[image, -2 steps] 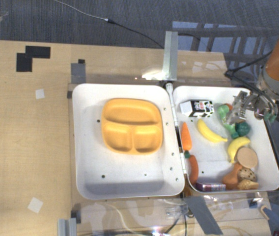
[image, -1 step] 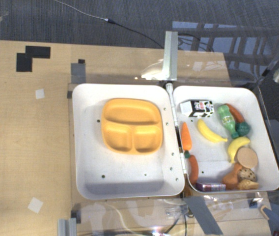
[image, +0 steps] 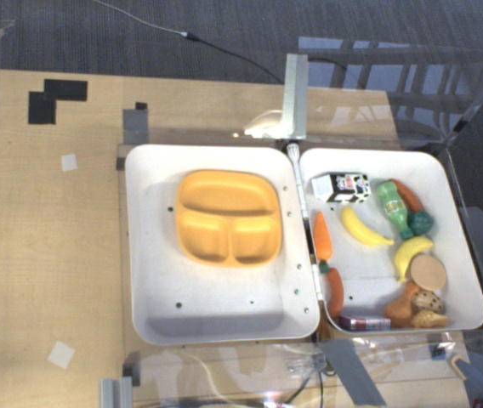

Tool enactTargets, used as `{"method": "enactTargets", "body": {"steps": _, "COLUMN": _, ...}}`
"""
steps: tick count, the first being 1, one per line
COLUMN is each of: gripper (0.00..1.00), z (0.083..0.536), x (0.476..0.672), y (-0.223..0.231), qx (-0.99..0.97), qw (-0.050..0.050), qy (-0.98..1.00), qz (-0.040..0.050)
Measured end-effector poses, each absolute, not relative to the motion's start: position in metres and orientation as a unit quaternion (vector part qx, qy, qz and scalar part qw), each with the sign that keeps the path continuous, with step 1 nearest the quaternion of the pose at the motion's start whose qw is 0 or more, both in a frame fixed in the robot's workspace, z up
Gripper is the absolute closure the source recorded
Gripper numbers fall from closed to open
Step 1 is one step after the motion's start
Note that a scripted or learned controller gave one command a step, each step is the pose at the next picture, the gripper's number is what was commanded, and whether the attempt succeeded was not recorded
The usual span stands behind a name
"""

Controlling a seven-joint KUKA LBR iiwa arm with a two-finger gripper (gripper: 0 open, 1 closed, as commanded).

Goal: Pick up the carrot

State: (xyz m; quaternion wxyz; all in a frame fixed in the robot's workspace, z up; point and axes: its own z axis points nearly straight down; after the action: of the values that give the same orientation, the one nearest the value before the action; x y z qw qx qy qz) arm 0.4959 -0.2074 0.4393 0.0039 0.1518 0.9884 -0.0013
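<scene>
Carrot [image: 322, 235]: orange, tapered, lying lengthwise against the left wall of the right bin [image: 465, 253], just beside the seam between the two bins, its green end pointing to the near side. Claw: its opening cannot be told, nor how the carrot lies relative to it. Bench [image: 46, 253]: pale wood, a few black marks at the far left corner. Left bin [image: 144, 262]: white, shallow, bearing a yellow divided plate [image: 229, 217] set toward its far half, one long compartment on the far side and two smaller ones on the near side. Right bin: crowded. A metal post [image: 296, 96] stands upright behind the seam of the bins. Along the right bin's left wall, just near of the carrot, lies a redder elongated piece [image: 335, 289], close to the carrot's green end. A black-and-white carton [image: 342, 187] sits at the far side. One banana [image: 365, 228] lies near the middle, right of the carrot and apart from it; a second banana [image: 411, 252] curves further right. A green bottle [image: 391, 202] lies beside an orange-red piece [image: 408, 195] by the far right. A round tan disc [image: 429, 272] rests above brown bits [image: 416, 306] at the near right corner. A thin dark tube [image: 365, 321] lies along the near wall.
</scene>
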Motion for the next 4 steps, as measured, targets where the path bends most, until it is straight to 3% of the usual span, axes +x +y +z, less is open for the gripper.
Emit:
{"method": "enactTargets", "body": {"steps": 1, "gripper": 1.0, "z": 0.223, "x": 0.519, "y": -0.203, "qx": 0.259, "qw": -0.001, "qy": 0.966, "qz": 0.0001}}
{"method": "enactTargets", "body": {"steps": 2, "gripper": 1.0, "z": 0.45, "x": 0.5, "y": -0.206, "qx": 0.229, "qw": 0.012, "qy": 0.973, "qz": -0.0015}}
{"method": "enactTargets", "body": {"steps": 3, "gripper": 1.0, "z": 0.279, "x": 0.487, "y": -0.205, "qx": 0.139, "qw": 0.0, "qy": 0.99, "qz": 0.0004}}
{"method": "enactTargets", "body": {"steps": 4, "gripper": 1.0, "z": 0.48, "x": 0.488, "y": -0.206, "qx": 0.076, "qw": 0.011, "qy": 0.997, "qz": -0.0033}}
